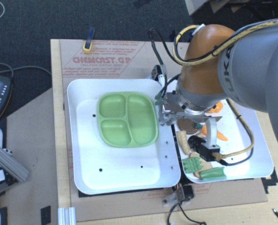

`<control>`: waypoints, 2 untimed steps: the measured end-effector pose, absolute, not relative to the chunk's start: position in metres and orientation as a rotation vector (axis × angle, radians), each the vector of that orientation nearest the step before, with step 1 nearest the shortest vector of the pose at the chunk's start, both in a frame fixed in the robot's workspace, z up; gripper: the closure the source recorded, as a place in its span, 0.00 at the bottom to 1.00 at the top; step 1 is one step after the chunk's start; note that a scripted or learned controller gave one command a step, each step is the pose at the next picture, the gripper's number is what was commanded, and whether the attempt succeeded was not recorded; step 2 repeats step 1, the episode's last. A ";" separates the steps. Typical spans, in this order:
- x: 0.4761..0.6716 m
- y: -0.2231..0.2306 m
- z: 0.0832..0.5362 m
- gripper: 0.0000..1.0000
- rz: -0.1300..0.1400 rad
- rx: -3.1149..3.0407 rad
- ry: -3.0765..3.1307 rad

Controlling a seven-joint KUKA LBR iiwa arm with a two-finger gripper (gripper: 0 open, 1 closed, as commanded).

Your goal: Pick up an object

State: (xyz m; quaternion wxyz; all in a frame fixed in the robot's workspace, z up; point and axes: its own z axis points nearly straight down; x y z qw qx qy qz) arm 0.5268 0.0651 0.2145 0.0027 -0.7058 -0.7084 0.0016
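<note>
Nothing visibly lifted: gripper [195, 125] hangs over the right bin [258, 161], beside the green tray [127, 119]; grip unclear

You've got two white bins, left bin [82, 139] and right bin [261, 163], smooth plastic with a slight sheen. Green divided tray [127, 119]: matt-looking plastic, smooth. Arm's orange band [207, 60] is glossy, you can see highlights on it; the grey shell [258, 64] is smooth, duller. The sheet under the bins [106, 57] looks like brown cardboard or paper, matt, printed red. Floor [31, 22] looks like dark rough carpet.
</note>
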 end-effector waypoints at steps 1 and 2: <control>0.520 0.058 0.224 1.00 0.002 -2.219 -2.219; 0.520 0.058 0.224 1.00 0.002 -2.219 -2.219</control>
